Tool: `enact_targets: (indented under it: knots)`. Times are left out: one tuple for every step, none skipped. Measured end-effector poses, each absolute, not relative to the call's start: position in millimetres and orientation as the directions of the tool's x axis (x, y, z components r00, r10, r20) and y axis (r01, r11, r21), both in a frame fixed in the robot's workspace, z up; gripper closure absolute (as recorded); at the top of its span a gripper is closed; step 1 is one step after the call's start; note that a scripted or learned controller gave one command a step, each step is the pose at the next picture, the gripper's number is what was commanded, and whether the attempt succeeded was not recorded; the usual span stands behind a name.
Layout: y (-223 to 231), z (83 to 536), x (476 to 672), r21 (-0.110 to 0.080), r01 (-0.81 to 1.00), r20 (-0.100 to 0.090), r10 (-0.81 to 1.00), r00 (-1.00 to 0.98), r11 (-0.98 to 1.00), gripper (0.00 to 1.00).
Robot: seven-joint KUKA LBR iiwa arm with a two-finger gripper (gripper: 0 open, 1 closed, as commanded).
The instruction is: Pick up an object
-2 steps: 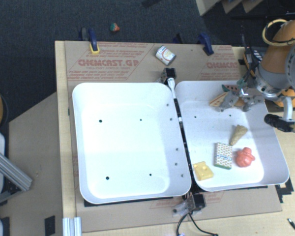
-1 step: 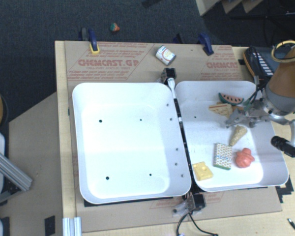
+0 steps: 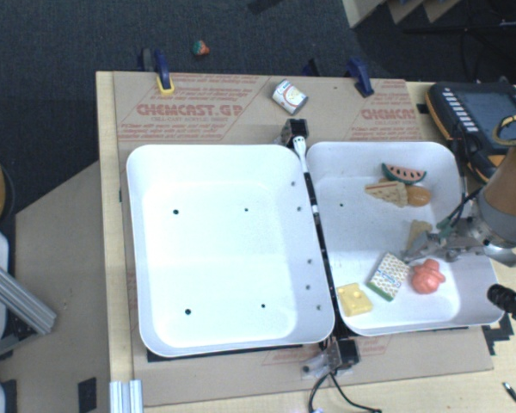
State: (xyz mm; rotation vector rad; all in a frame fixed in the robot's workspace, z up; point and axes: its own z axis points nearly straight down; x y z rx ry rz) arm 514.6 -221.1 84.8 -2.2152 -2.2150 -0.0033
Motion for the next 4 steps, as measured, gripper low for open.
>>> enact_targets:
  knots:
    - [-221,84,516.4,-0.004,1.000,0.008,1.000,-0.001,0.001,0.00]
    - [-221,84,516.5,-0.004,1.000,0.007,1.000,-0.002,0.002,0.00]
    - [-218,84,603.3,0.001,1.000,0.007,1.000,-0.007,0.007,0.00]
    - [-220,83,651.0,-0.035,0.999,0.016,1.000,-0.009,0.009,0.00]
